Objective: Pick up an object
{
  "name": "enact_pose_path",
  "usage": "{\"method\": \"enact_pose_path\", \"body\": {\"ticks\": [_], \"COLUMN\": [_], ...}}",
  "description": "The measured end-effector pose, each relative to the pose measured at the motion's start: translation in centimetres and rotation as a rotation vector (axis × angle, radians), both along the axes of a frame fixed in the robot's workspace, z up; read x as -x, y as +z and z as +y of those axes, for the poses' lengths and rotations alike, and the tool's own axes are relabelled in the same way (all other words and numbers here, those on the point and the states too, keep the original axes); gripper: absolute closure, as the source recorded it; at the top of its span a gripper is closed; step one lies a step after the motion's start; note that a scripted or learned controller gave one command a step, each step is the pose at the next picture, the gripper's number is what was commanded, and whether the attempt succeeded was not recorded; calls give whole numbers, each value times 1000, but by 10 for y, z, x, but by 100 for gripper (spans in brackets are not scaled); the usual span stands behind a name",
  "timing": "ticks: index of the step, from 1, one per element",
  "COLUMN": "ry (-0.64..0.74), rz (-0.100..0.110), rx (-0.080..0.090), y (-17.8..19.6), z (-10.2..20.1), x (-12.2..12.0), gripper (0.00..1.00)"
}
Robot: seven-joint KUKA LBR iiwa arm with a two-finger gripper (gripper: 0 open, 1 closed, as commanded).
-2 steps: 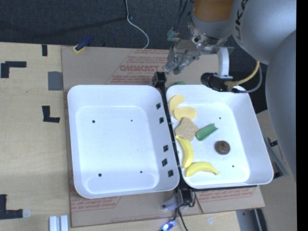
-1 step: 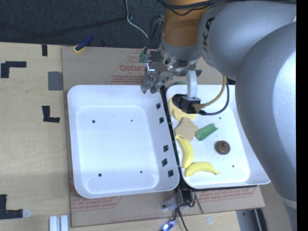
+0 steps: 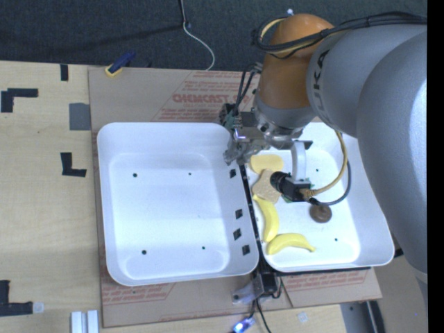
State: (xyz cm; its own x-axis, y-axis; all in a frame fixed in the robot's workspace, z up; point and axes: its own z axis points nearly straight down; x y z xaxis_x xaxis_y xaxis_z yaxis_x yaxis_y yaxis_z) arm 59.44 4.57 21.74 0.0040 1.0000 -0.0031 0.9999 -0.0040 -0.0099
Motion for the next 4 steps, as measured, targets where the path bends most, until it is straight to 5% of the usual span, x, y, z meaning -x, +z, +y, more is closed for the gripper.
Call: {"method": "enact_pose_path", "body": {"ticks": [1, 2, 3, 4], "ry": [9, 6, 1, 6], "rz": [-6, -18, -3, -13], "rx": [-3, -4, 0, -4], "y": [-24, 64, 23, 96], "z": [57, 54, 17, 23], "x": [-7, -25, 15, 21], "gripper": [100, 100, 100, 100]}}
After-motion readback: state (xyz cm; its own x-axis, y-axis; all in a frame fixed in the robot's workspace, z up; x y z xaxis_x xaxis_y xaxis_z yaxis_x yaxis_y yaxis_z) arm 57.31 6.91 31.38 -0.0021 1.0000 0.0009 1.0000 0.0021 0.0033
